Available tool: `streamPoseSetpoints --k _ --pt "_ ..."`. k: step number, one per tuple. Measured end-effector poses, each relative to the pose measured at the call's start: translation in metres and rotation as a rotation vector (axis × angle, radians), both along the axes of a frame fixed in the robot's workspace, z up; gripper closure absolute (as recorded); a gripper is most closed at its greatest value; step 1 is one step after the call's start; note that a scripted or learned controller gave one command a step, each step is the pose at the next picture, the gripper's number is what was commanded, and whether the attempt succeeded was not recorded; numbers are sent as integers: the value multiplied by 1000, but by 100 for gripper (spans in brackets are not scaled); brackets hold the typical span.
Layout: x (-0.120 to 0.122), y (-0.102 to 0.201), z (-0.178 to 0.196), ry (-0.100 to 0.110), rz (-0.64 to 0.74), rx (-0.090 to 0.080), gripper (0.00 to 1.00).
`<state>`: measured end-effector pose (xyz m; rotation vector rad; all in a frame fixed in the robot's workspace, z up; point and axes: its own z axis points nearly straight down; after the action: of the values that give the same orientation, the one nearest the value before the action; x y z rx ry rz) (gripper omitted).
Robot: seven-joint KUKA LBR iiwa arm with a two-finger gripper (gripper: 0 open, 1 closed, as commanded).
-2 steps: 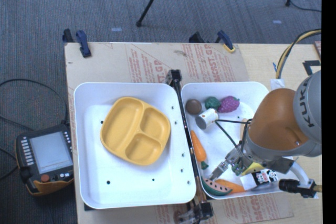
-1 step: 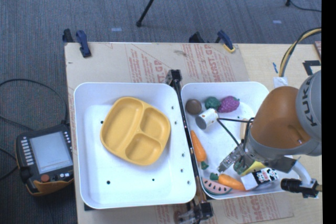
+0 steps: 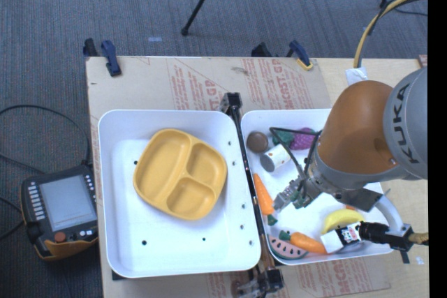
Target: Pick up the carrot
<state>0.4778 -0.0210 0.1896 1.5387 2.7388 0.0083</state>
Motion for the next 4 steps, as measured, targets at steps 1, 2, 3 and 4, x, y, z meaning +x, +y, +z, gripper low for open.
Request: streamPoseSetpoints --k 1,2,3,4 --pt "-2 -3 -4 9 -4 -3 0" --pt "-2 -3 5 13 -4 -2 100" --pt "-2 -3 5 14 -6 -2 0" --pt "-3 -6 -4 13 -87 -2 0"
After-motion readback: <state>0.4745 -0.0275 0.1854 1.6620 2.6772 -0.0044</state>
